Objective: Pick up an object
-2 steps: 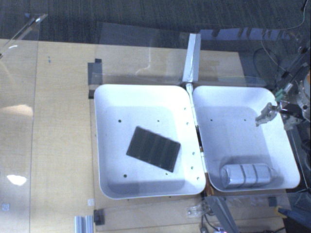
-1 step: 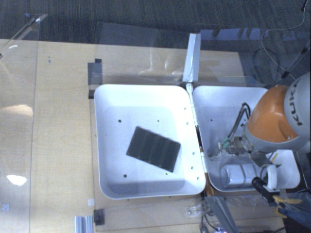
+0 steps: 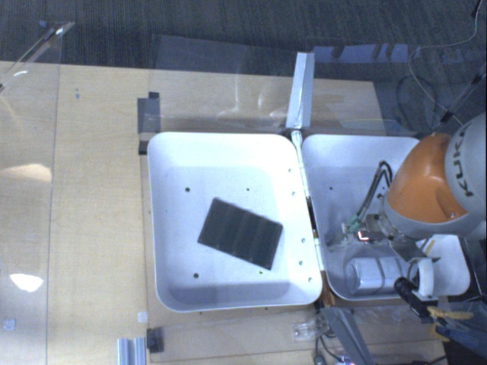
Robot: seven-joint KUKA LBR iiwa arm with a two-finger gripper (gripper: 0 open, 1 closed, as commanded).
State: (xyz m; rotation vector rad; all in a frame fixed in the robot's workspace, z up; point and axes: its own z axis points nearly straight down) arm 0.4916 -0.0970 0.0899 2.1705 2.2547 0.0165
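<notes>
A dark grey ribbed rectangular pad (image 3: pixel 240 233) lies flat and slightly skewed in the middle of the left bin (image 3: pixel 171 173). My gripper (image 3: pixel 371 274) hangs low over the front part of the right bin (image 3: pixel 335 166), under the orange band of the arm (image 3: pixel 426 185). It is well to the right of the pad, across the wall between the bins. The arm's body hides what lies beneath the gripper.
The two bins meet at a shared wall (image 3: pixel 307 204). A clear upright post (image 3: pixel 300 90) stands behind that junction. Wooden bench surface (image 3: pixel 84 219) stretches to the left of the bins. Cables (image 3: pixel 377 185) run along the wrist.
</notes>
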